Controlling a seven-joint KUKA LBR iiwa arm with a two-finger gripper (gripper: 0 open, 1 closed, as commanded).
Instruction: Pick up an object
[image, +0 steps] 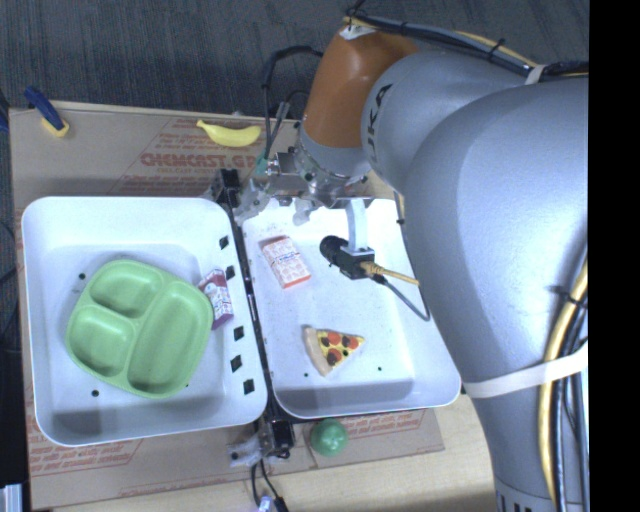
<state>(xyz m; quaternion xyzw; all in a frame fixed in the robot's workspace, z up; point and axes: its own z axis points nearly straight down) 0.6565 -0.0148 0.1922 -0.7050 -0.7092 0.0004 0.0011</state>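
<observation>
The pincer hangs over the far end of the right bin; whether it is open or closed cannot be told from here. Nearest to it lies the small red-and-white carton, flat and clear of the bin wall, likely the easiest pick. Centre over it, come straight down, and close across its narrow width. The toy pizza slice lies further towards the near end

cam=single, fixed above bench | facing=down, slanted | range=close | frame=left bin, right bin, arm from right
</observation>
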